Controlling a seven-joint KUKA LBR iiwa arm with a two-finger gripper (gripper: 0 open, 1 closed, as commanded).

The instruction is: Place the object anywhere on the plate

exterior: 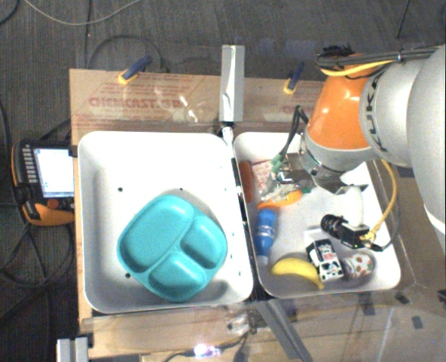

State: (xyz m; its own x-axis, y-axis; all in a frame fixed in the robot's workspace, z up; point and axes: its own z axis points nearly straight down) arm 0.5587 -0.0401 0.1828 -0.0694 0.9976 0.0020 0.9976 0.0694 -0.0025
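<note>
The grey arm with its orange band reaches down over the right white bin (389,274), its wrist above that bin's far-left part. The gripper (289,178) sits low among the items there, just above an orange object (282,198); whether it is wide, narrow or holding anything I cannot tell.

A blue bottle (265,232) lies against the bin's left wall, a yellow banana (297,271) by the near edge.

The turquoise three-compartment plastic plate (173,246) lies in the left white bin (102,157), toward its near edge.

This looks like the picking step. Next, a secure lift and carry leftward over the wall between the bins.
</note>
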